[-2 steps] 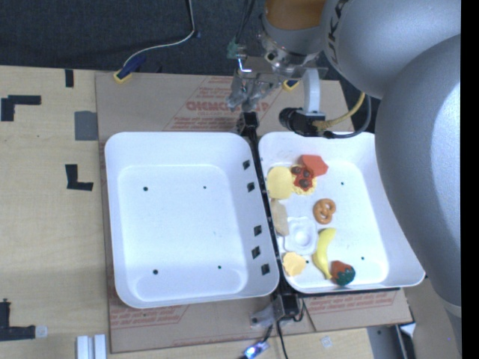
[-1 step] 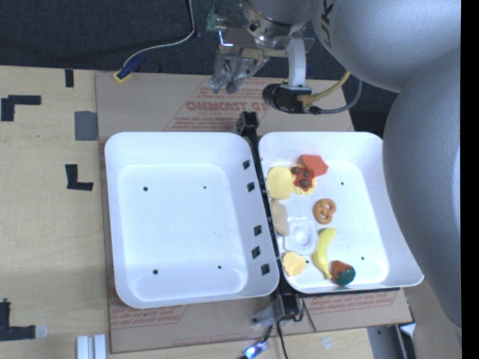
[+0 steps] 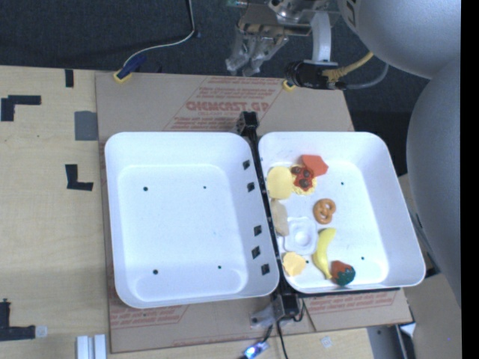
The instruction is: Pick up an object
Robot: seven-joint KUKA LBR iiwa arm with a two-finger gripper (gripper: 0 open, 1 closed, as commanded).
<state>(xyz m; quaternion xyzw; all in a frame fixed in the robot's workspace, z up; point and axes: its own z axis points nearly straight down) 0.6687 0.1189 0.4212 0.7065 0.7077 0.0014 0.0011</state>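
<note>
Yellow banana (image 3: 324,251) beside pretzel (image 3: 324,211), strawberry (image 3: 343,272)

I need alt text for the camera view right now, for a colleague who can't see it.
The gripper hangs above the bench beyond both bins, holding nothing. The right bin holds small toy foods along its left side, among them a banana, a pretzel and an orange piece. The left bin sits alongside.

- The grey arm (image 3: 404,21) enters from the upper right, its bulky links filling that corner.
- The gripper (image 3: 251,57) hangs at the top centre of the view, its 2 fingers pointing down, nothing seen between them.
</note>
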